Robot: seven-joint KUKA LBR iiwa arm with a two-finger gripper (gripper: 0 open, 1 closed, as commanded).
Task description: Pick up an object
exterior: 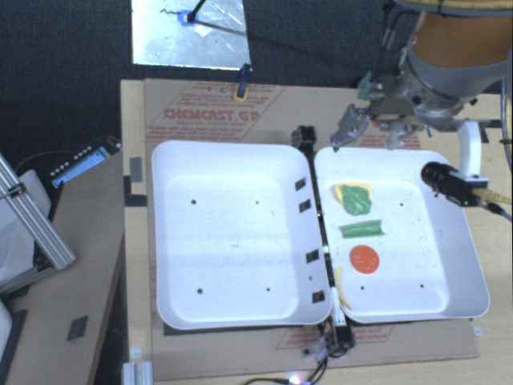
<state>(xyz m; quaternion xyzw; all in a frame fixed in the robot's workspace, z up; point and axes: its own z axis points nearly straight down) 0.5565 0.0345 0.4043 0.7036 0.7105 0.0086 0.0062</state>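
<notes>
In the right bin (449, 295) lie three things in a column near its left side: a green and yellow piece (354, 198) at the top, a flat green strip (361, 229) below it, and a red-orange disc (365, 260) lowest. My gripper (370, 132) hangs above the far edge of the right bin, up and slightly right of the green and yellow piece. Its two fingers (346, 127) stand spread apart with nothing between them.
The left bin (232, 235) lies beside the right one, joined by black clips (304, 207) along the shared edge. A black cylinder (447, 183) on a white bracket juts over the right bin's far right side. A thin yellow sliver (342, 291) lies by the right bin's left wall.
</notes>
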